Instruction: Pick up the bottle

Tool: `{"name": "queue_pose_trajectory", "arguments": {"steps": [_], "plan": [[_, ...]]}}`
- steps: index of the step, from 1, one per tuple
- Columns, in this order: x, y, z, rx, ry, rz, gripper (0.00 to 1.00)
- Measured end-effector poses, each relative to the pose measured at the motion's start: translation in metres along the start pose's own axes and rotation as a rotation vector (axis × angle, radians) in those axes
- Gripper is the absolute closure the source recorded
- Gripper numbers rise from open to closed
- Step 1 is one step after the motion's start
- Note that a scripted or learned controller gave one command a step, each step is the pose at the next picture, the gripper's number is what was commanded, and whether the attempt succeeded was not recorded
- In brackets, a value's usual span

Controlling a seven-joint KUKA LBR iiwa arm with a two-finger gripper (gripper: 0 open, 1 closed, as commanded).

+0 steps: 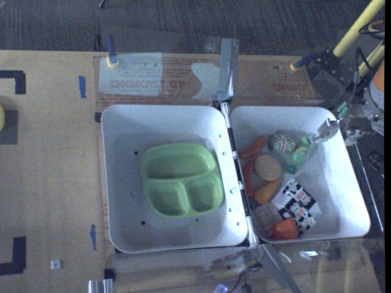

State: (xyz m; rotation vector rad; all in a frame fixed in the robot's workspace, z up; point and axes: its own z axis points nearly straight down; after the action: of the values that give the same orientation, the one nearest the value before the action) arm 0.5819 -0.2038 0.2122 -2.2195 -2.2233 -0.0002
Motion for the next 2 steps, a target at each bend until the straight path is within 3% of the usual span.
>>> {"name": "queue_pose_trajectory", "arguments": {"steps": [1, 2], "plan": [[-0.020, -0.018, 0.030, 0.001, 0.000, -0.041, 0.00], [0.034, 0.016, 0.126, -0.005, -0.002, -0.017, 0.00]]}}
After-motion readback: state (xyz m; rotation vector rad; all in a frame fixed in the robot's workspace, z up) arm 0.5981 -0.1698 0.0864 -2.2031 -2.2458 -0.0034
